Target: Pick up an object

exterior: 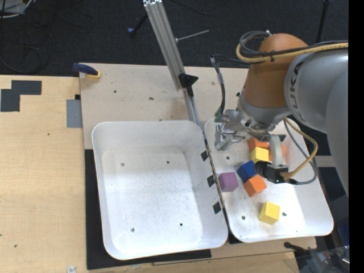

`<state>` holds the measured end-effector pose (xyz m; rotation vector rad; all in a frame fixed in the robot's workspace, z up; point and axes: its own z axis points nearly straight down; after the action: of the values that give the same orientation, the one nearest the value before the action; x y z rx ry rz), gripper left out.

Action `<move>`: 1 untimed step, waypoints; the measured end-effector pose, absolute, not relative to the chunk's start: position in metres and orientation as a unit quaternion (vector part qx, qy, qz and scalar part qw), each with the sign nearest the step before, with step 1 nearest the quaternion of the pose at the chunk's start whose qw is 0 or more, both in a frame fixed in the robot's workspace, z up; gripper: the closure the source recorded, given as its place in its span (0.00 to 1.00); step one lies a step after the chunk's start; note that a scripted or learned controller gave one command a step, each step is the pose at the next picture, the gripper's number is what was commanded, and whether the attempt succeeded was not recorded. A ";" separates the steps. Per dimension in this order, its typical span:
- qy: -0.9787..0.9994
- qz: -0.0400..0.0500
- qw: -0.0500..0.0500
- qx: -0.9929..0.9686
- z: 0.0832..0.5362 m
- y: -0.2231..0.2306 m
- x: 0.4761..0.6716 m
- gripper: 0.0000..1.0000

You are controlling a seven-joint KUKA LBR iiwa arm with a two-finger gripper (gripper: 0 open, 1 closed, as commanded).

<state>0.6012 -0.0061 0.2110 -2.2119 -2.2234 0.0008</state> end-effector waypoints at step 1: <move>-0.708 0.000 0.002 -0.706 0.225 0.042 0.589 1.00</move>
<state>0.5893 0.0420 0.2251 -2.2147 -2.2230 0.0012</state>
